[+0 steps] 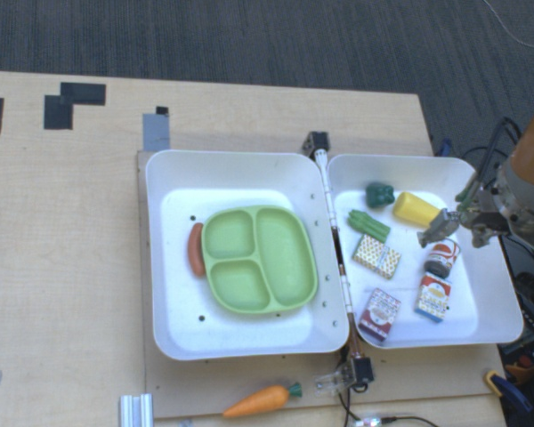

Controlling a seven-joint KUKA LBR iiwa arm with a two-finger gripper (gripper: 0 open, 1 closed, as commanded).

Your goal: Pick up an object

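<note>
Below fingers (454, 225), small can (441, 258), right bin (494, 323)

Bearing two shallow white bins, the left bin (160, 265) and the right bin (494, 323), side by side on the pale wooden bench (62, 265). Also lying directly on it: a toy carrot (260, 401) near the front edge, below the left bin.

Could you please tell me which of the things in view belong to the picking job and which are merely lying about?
For the job:
pincer, over the right bin
yellow block
dark green toy
green pod
checked box
red packet
blue carton
can

Lying about:
green tray and sausage, left bin
carrot, on the bench
</note>
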